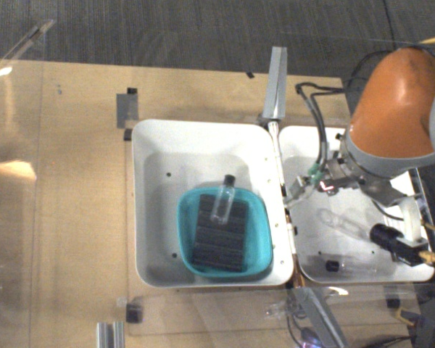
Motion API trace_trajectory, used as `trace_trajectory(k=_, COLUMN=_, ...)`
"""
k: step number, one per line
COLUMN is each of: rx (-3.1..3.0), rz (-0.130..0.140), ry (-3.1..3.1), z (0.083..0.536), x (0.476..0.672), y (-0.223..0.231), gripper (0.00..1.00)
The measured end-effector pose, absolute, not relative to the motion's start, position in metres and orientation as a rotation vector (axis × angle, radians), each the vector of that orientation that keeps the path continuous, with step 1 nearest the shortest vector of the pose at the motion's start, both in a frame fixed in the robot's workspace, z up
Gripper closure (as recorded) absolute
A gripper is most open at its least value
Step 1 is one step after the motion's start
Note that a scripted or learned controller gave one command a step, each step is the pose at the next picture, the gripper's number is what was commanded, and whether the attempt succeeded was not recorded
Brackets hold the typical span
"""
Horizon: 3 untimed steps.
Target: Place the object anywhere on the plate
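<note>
Clear bottle (222, 200) lying down on the teal plate (259, 227), long axis roughly far-to-near with slight lean: black cap end pointing far and a touch right, base end pointing near and a touch left. Cap end at the plate's far edge, possibly overhanging the rim; body over the plate's middle-far part.

Left bin (154, 194): white, shallow, holding the teal plate, set toward the near right part of the bin floor. Plate square-ish with rounded corners, raised rim. Dark ribbed rectangular pad (219, 239) lying on the plate, long axis same general way as the bottle, covering most of the plate's centre. Bottle resting on top of the pad's far end.

Right bin (348, 263): white, just beside the left bin, the two walls touching or nearly so. Small dark item (333, 265) near its near wall, too small to identify. Faint clear item (338, 221) on the floor mid-bin, blurred, cannot identify.

Bottle look: transparent, small, cylindrical, black screw-type cap, pad ribs visible through the body.

Gripper (309, 183) over the right bin's far left part, close to the shared wall, well apart from the bottle. Opening state: cannot tell, view too cluttered with cables and wrist.

Worktop (58, 216) light wood, both bins on it.
</note>
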State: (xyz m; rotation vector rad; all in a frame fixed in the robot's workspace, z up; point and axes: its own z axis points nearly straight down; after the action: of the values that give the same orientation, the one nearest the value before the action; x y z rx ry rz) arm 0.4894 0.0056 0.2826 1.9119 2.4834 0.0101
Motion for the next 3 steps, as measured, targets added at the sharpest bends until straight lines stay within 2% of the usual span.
trace_trajectory(k=1, rx=1.905, rz=0.017, ry=2.483, z=0.294, x=0.492, y=0.007, gripper=1.00)
trace_trajectory(k=2, rx=1.957, rz=0.004, ry=2.454, z=0.220, x=0.546, y=0.025, gripper=1.00)
trace_trajectory(k=3, rx=1.899, rz=0.007, ry=2.497, z=0.209, x=0.577, y=0.057, gripper=1.00)
